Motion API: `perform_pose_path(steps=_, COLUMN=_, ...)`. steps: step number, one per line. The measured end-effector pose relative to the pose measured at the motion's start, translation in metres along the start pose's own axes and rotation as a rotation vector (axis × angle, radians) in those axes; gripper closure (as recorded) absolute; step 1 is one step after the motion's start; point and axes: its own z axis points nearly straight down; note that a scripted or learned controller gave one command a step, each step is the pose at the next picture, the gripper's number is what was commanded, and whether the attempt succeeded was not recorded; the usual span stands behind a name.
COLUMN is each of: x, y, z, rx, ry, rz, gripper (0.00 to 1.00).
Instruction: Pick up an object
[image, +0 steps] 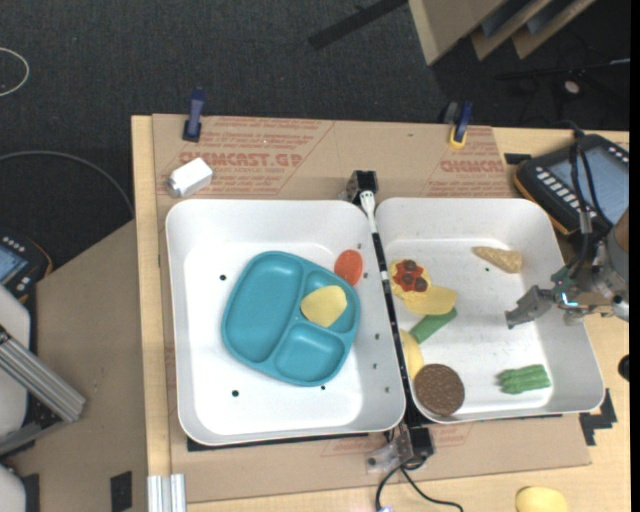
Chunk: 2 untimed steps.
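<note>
Reaching in from the right, the claw (522, 312) hangs over the right bin (480, 215), whether clenched or released cannot be told, nothing seen in its grip; a green toy (524, 379) lies just nearer, a brown disc (439, 388) at the near-left corner, a blue divided plate (285, 318) in the left bin (200, 300)

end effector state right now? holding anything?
End effector: over the right bin, nothing visibly held; open or shut cannot be told.
</note>
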Motion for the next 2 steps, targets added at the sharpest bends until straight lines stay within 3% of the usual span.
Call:
perform_pose_path(steps=1, x=0.000, y=0.001, z=-0.010, rx=-0.003, ry=-0.002, rz=-0.001, gripper=1.00)
perform_pose_path(steps=2, x=0.078, y=-0.003, z=-0.123, rx=-0.012, ry=-0.001, rz=-0.009, gripper=1.00)
